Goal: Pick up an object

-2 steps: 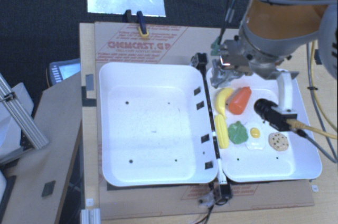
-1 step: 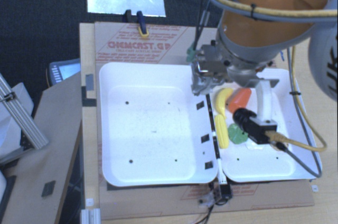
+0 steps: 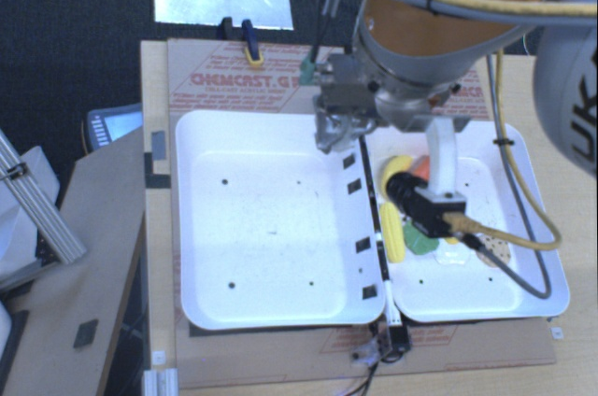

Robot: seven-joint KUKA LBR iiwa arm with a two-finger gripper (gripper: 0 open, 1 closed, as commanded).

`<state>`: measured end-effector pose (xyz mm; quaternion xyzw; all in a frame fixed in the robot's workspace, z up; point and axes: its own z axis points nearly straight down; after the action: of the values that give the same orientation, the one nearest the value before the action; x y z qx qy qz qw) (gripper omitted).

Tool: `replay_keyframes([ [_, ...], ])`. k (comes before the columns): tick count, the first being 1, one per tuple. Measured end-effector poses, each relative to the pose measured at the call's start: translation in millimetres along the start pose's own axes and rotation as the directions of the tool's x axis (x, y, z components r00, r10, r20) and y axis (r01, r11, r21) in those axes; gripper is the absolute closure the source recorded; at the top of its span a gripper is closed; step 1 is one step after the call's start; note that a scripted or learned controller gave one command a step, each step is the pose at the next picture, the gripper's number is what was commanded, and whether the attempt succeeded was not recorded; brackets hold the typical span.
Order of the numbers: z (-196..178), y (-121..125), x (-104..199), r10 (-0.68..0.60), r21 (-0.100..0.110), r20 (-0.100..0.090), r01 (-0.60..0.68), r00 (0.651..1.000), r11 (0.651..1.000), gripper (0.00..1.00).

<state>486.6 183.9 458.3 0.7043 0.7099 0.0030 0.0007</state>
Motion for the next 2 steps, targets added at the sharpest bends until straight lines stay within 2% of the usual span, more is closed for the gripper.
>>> replay_keyframes([
  [1, -78.8, 0.5, 15.4, 0.002, -0.005, -0.002, -0.002, 1.000, 1.000, 1.00],
  [2, 38.2, 2.8, 52.1, -0.001, 0.015, 0.007, 0.001, 1.000, 1.000, 1.00],
])
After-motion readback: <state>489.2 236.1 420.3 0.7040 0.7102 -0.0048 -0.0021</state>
